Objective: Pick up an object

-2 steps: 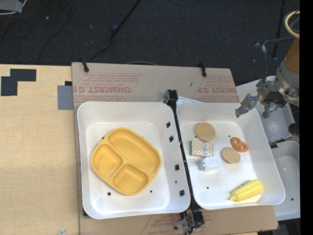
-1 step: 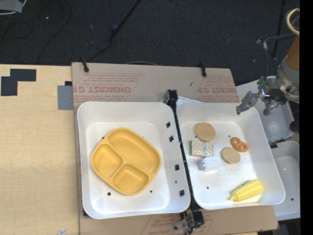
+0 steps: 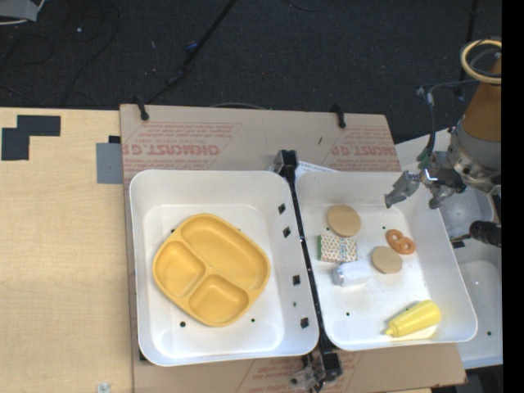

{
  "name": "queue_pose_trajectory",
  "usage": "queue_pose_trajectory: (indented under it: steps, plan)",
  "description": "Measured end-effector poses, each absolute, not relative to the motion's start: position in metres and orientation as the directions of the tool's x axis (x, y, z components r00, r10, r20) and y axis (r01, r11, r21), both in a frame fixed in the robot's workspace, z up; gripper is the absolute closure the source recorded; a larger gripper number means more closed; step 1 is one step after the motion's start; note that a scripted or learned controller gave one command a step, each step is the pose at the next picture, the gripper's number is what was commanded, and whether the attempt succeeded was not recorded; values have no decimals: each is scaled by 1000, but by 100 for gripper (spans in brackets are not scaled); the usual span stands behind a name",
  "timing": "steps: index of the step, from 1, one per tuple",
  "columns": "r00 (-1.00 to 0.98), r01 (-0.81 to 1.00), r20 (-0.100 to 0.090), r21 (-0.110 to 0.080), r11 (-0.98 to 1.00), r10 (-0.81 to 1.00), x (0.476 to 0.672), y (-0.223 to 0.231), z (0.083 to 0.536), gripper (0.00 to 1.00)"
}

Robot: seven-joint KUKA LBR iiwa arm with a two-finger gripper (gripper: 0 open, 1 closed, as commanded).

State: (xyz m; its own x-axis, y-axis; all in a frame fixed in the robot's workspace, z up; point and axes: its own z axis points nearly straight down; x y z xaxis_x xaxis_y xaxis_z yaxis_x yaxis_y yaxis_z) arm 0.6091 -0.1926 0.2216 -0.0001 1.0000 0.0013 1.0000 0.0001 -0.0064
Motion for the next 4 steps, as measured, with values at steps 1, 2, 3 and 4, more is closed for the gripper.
queue_pose_trajectory:
  steps: [1, 2, 3, 4]
  plan:
    - [0, 1000, 3, -8, 0, 1000, 605, -183, 163, 0]
    - [0, 1000, 2, -8, 0, 1000, 601, -183, 99, 0]
    - [1, 1000, 1, -4, -1, 1000, 603, -184, 113, 100]
    - [2, 1000, -1, 2, -2, 1000, 599, -183, 156, 100]
